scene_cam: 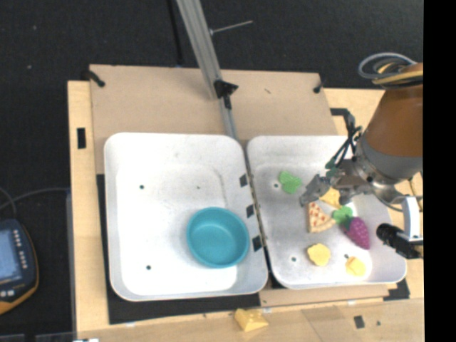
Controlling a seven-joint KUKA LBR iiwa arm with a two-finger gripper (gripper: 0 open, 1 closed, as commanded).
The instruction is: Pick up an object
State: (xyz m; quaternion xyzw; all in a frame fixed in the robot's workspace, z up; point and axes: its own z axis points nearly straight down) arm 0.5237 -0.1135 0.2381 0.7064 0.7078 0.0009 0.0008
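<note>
Hovering over the right bin (285,273), the gripper (318,189) sits just above a toy pizza slice (319,218); its grip cannot be told. A blue bowl (217,236) rests in the left bin (142,162).

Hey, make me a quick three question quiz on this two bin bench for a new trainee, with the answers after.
1. True or false: the blue bowl sits in the left bin.
2. Which lies nearest the gripper? A. purple grapes B. pizza slice C. yellow piece on the bench in front of the bins
3. Fill in: the green toy lies in the ___ bin.

Key: 1 true; 2 B; 3 right.
</note>
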